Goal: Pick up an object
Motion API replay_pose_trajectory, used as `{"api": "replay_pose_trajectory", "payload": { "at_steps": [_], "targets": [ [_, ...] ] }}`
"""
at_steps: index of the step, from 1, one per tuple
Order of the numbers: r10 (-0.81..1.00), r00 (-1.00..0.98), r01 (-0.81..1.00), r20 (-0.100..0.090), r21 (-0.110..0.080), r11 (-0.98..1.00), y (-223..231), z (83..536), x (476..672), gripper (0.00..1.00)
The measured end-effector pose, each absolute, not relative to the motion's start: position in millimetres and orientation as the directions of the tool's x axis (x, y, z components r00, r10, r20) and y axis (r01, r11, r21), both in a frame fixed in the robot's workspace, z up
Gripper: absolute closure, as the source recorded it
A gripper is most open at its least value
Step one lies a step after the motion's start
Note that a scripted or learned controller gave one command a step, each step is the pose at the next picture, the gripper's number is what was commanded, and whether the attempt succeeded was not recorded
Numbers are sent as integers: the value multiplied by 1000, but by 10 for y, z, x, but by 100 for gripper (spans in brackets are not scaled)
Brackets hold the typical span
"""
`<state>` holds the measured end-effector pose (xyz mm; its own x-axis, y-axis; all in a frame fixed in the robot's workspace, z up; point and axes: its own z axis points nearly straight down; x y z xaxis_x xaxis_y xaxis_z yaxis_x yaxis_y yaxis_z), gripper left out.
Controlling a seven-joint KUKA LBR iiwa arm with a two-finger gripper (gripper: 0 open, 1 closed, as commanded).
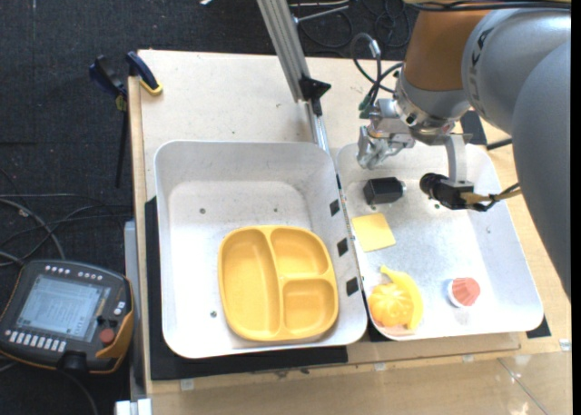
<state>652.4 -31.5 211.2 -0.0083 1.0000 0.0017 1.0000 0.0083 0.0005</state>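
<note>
We see the grey arm (pixel 508 50) reaching in from the right, its orange band just above the wrist. The gripper (pixel 373 161) hangs over the far end of the right bin (pixel 508 259). The fingers (pixel 365 155) point down at the bin floor. As far as this coarse view lets us judge, they stand slightly apart with nothing between them.

The counter (pixel 227 100) carries both bins. The left bin (pixel 182 186) lies left of the fingers and nearer the front edge. In it rests a yellow divided plate (pixel 277 281), well apart from the fingers, with three compartments facing up.

In the right bin, farthest from the fingers toward the front rim, we find a crumpled yellow lump (pixel 396 302). Between that lump and the fingers lies a flat yellow square (pixel 373 232), close to the wall shared with the left bin.

The black block (pixel 384 191) sits just beneath and slightly right of the fingertips, close but not gripped. It lies flat on the bin floor. Its long axis runs across the view, left to right, with the right end tipped slightly toward the far side. That sets it roughly crosswise to the downward-pointing fingers.

Smallest is a red and white piece (pixel 464 291), right of the lump and well away from the fingers.
</note>
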Motion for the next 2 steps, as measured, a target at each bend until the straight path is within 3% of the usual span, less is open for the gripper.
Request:
{"api": "replay_pose_trajectory", "payload": {
  "at_steps": [2],
  "targets": [
    [1000, -9, 1000, 2, 0, 9, 795, 2141, 6460, 100]
  ]
}}
